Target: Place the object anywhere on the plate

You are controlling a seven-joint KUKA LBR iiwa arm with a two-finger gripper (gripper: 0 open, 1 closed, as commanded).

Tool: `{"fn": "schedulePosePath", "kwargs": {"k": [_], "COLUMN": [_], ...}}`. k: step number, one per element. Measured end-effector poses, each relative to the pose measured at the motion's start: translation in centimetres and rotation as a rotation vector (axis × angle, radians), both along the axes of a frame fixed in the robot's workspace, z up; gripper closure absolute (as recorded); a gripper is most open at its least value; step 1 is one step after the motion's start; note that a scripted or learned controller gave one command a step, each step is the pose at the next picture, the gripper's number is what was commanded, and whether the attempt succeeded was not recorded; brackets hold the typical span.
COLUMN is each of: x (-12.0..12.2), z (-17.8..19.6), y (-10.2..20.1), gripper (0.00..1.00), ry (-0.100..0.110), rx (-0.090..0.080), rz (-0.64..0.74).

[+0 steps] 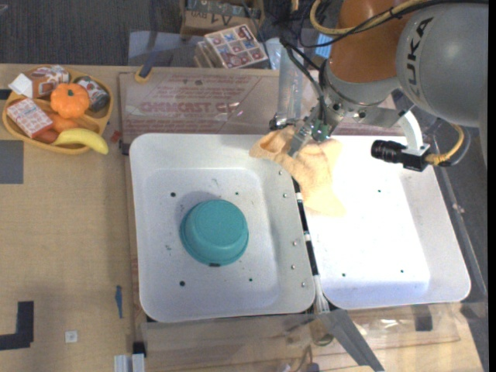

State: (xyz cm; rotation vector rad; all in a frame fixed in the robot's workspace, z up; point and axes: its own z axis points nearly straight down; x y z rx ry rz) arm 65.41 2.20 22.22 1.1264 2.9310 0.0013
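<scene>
Evidently my gripper (304, 136) was clamped on the yellow cloth (318, 173), lifted at the bins' divider so it could cross toward the teal plate (215, 232).

My arm (442, 60) is a thick rounded grey shell with dark letters, part of a name, printed on its side. At its ten o'clock a glossy orange band (372, 10) wraps the joint above my wrist. A yellow cable (364, 25) loops across that orange part, and black cables run past it at eleven o'clock. A white bracket (411, 134) at five o'clock of my wrist carries a small black cylinder (391, 152).
</scene>
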Motion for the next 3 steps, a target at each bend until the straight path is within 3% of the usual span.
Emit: {"fn": "schedulePosePath", "kwargs": {"k": [2,3], "x": [-5.4,-5.4], "z": [0.4,0.4], "y": [8.9,8.9], "gripper": [1.00,0.00], "ry": [-0.002,-0.003], "rx": [0.000,0.000], "rz": [0.733,0.733]}}
